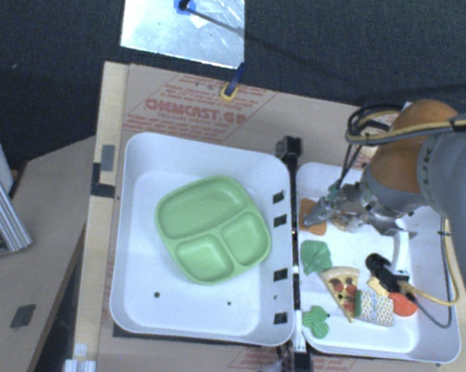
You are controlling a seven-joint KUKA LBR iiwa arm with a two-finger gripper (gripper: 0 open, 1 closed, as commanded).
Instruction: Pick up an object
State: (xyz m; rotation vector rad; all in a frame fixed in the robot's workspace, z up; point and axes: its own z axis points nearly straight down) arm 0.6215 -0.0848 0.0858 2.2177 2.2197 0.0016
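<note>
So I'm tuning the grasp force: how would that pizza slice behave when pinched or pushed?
The pizza slice looks like a flat moulded toy, so probably stiff and light. Lying flat on the right bin, it would likely slide, not roll, and offers only thin edges.

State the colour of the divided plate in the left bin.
Light green plate, clearest in the camera view.

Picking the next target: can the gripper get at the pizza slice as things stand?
Probably yes. The pizza slice lies flat in the right bin, uncovered, just below the gripper. Only a patterned piece crowding its right edge could interfere.
</note>
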